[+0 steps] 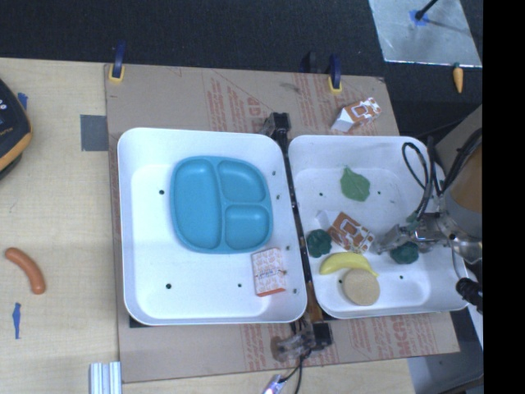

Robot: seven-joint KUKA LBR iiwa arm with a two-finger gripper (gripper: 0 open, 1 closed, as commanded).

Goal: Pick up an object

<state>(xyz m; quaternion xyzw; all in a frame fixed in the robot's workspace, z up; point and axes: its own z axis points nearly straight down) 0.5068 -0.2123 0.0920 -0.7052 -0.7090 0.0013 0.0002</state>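
Dark green lump [404, 254] lies just beside gripper [397, 238]

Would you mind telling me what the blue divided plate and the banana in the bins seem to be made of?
The blue divided plate looks like moulded plastic with a smooth matte finish: uniform colour, rounded compartment ridges. The banana seems to be a plastic or rubber toy, judging by its flat, even yellow; the view is too coarse to be sure.

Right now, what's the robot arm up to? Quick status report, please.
Gripper low in right bin, nothing visibly held. Dark green lump right beside it. Brown carton, banana and round cookie crowd nearby.
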